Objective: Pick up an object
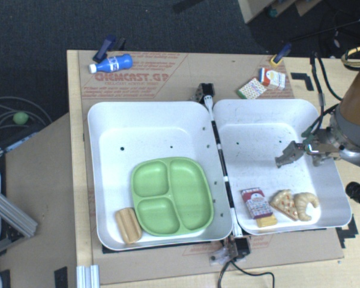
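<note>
**Bench inventory: two bins, arm over the right one**

While the arm reaches in from the right, its pincer hangs over the right bin, above bare white floor; whether the fingers stand apart or together cannot be told, and nothing shows between them.

Right bin, near edge: a small red packet with a yellow piece just below it; beside these, a tan pastry-like item touching a croissant-shaped item. All lie near the pincer yet apart from it.

Left bin: a green divided tray with three compartments; a tan bread-like block rests against the tray's lower left corner.

Tabletop, behind the bins: a blue-and-white bottle lying on its side at far left; a small patterned card and a small carton close together at far right.
</note>
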